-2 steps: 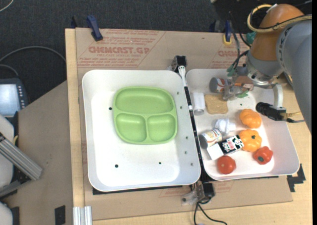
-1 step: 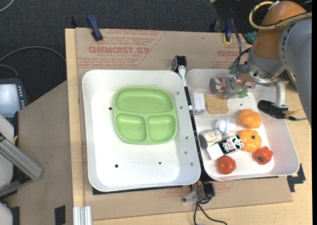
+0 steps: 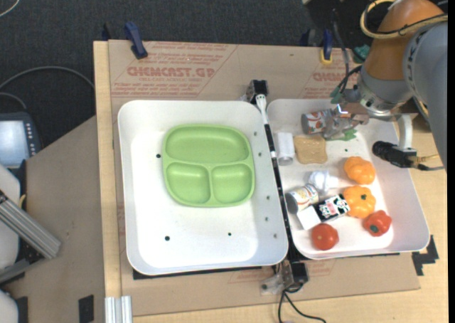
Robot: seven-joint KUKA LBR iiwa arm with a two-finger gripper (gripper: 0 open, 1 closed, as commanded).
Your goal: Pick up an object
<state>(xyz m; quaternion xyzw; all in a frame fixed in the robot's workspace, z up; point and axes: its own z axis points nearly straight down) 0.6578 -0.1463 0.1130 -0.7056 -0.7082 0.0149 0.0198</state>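
Observation:
My gripper (image 3: 340,124) hangs low over the far end of the right bin (image 3: 409,193). It is just right of a small silver can (image 3: 311,122) lying on its side, close to it or touching it. A tan square cracker (image 3: 311,149) lies just in front of the can. Nearer the front lie two orange peppers (image 3: 359,170) (image 3: 360,200), a red pepper (image 3: 377,223), a red tomato (image 3: 324,236), a black-and-white carton (image 3: 331,208), a small labelled jar (image 3: 306,195) and a white cylinder (image 3: 284,146).
The left bin (image 3: 142,172) holds a green divided plate (image 3: 208,165). A raised rim (image 3: 272,165) separates the two bins. The grey arm with its orange band (image 3: 398,44) comes in from the upper right over the far right corner.

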